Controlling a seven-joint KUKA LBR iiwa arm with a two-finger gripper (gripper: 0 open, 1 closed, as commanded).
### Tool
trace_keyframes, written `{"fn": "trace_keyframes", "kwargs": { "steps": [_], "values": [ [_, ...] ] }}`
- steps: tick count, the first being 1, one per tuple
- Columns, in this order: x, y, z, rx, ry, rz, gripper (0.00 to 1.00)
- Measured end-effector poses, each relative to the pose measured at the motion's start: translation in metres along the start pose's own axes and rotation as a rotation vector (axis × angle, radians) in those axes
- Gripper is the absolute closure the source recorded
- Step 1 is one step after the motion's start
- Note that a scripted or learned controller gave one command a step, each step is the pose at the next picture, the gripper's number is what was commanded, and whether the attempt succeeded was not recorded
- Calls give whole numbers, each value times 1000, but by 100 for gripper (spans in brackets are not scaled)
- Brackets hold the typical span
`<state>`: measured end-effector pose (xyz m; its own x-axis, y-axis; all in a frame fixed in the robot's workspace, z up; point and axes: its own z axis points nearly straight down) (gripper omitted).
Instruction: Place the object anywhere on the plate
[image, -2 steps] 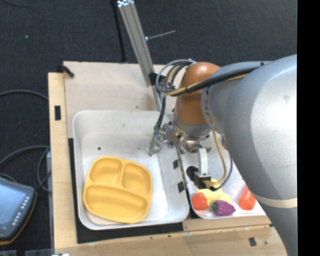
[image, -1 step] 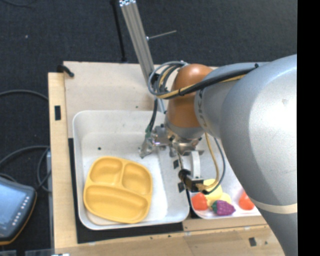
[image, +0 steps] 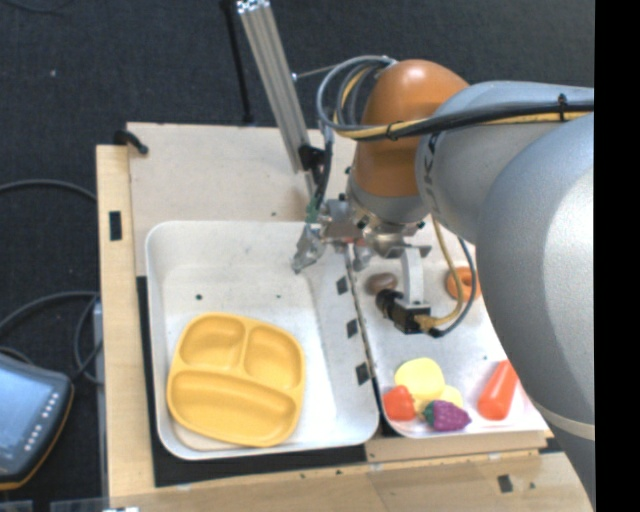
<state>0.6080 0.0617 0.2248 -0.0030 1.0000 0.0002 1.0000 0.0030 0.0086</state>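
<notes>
The arm (image: 530, 230) is a bulky, smooth grey shell with rounded contours. Above the wrist sits a glossy orange band (image: 405, 110), dome-shaped. Thin black and grey cables (image: 345, 90) loop beside it, and a yellowish line runs along the grey casing. Below hangs a metal-coloured wrist assembly with a black cable (image: 440, 318).

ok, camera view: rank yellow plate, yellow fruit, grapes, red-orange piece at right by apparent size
1. yellow plate, clearly largest
2. yellow fruit
3. red-orange piece, close to the fruit, partly hidden by the arm, so unsure
4. grapes, smallest
</notes>
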Motion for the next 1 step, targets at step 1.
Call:
{"fn": "trace_keyframes", "kwargs": {
  "steps": [1],
  "values": [
    [141, -60, 25, 11, 1, -7, 0]
  ]
}}
